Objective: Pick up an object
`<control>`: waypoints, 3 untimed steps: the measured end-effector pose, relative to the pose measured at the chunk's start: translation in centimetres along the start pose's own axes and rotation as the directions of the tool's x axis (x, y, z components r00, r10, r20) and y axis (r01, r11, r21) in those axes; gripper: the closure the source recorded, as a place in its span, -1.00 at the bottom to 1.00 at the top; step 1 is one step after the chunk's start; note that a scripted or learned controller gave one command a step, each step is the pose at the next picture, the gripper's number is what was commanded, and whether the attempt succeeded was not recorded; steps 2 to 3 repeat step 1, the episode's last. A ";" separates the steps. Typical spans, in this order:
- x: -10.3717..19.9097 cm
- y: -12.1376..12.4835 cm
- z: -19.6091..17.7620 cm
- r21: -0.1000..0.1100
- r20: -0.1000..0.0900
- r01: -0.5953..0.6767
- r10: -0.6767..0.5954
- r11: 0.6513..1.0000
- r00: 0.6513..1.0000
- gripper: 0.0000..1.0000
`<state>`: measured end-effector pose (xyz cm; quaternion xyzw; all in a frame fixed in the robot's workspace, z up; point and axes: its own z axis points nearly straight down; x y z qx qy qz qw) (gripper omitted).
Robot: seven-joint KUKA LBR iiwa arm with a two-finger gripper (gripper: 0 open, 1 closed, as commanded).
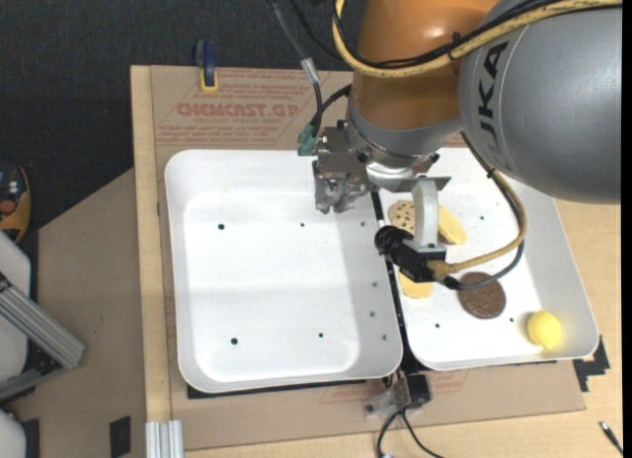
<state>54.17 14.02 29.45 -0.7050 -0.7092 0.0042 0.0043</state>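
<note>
Nearest to the camera lies the front rim of the two white bins. In the right bin (563, 278) I count four loose things. A yellow ball (544, 329) rests near the front right corner. A brown round disc (483, 297) lies just left of it, further in. A yellow flat piece (419, 289) sits close to the wall between the bins, partly under a black fitting of the arm. Further back, a pale round cracker with dots (401, 213) lies beside another yellow shape which is partly hidden, so the count may be higher.

The left bin (197, 278) shows only its white floor with small dark dots.

Further back, the gripper (336, 194) hangs over the back right corner of the left bin, just beside the dividing wall. Whether it is spread or pressed together I cannot tell, and I see nothing held in it.

All the objects lie to the camera's right of the gripper, across the divider. The cracker seems the nearest one, so I judge the next move must cross this wall.
</note>
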 end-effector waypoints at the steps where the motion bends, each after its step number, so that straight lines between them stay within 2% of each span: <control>1: -3.7 -5.0 -5.0 -0.012 0.000 -0.008 0.008 1.000 1.000 1.00; 3: -3.7 -5.0 -5.0 -0.012 0.000 -0.008 0.008 1.000 1.000 1.00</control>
